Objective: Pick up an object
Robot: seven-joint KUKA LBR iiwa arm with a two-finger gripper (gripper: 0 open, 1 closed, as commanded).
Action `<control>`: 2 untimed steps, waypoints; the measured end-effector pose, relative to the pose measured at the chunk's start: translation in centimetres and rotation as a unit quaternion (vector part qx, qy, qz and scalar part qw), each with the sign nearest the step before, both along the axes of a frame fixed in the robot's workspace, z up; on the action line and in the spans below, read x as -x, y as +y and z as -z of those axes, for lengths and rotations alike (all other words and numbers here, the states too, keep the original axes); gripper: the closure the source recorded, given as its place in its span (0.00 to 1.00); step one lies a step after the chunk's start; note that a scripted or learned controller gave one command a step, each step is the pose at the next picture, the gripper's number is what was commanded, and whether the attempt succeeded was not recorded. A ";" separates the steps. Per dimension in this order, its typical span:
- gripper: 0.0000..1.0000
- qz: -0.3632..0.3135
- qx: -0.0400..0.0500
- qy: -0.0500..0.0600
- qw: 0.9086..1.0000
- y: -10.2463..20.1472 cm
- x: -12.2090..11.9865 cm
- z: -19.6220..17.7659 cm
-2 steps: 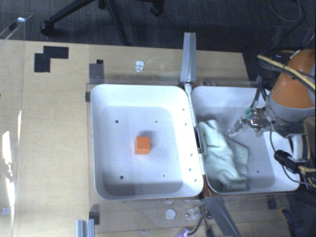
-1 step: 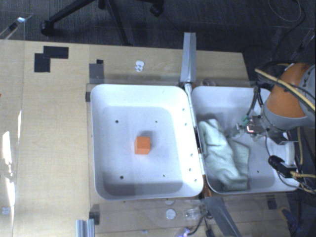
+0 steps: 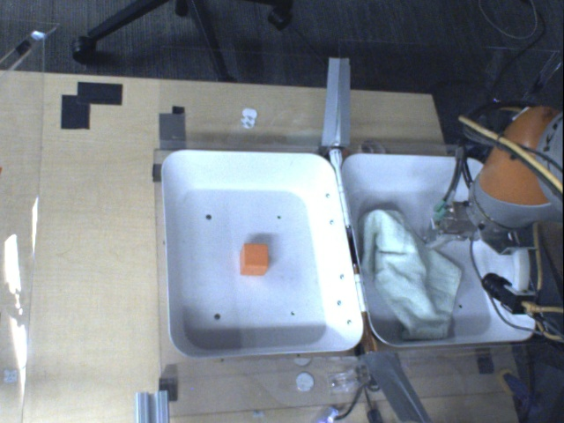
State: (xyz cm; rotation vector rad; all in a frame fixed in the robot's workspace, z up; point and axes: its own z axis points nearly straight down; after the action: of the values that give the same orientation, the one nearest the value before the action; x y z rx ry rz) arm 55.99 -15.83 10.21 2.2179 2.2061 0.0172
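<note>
You have two shallow white bins side by side on the light wooden tabletop (image 3: 88,263). In the left bin (image 3: 185,236) you see one small orange cube (image 3: 255,259), which sits alone on the floor of the bin, a little below its middle and well apart from every wall. In the right bin (image 3: 397,179) a crumpled white cloth (image 3: 401,276) lies along the left half, close to the wall that the two bins share, and it reaches down almost to the near rim. The arm (image 3: 520,166) comes in from the right and hangs over the right side of this bin, its orange band turned toward you. The gripper (image 3: 447,223) is low over the bin floor, just beside the right edge of the cloth; whether it is open or closed you cannot tell, because the wrist and cables cover it. The cube is far from the gripper, in the other bin. A grey metal bar (image 3: 337,104) stands on the tabletop behind the gap between the bins.
</note>
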 end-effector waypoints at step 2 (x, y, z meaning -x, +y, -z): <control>1.00 -0.001 0.000 -0.001 1.000 0.1 -0.1 -1.0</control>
State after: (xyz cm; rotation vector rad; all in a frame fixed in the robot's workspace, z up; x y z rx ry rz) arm 56.06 -15.74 11.26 2.2158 2.2068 0.0195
